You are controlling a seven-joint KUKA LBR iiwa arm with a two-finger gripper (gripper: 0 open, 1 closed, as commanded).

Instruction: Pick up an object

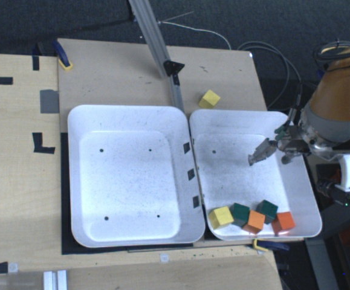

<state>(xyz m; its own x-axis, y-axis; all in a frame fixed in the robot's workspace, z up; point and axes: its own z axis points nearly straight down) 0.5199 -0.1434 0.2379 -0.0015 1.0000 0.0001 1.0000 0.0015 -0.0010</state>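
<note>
In the camera view, the tool [264,152] hung over the right bin [295,180], whether its parts stood apart or together I cannot tell, with five blocks at its six o'clock along the bin's near wall, among them a yellow block [221,215], and another yellow cube [210,99] on the bench [120,77] at eleven o'clock.

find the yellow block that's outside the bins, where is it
The yellow block lies on the bench, just beyond the far rim of the right bin, near its left corner beside the slanted metal bar.
</note>
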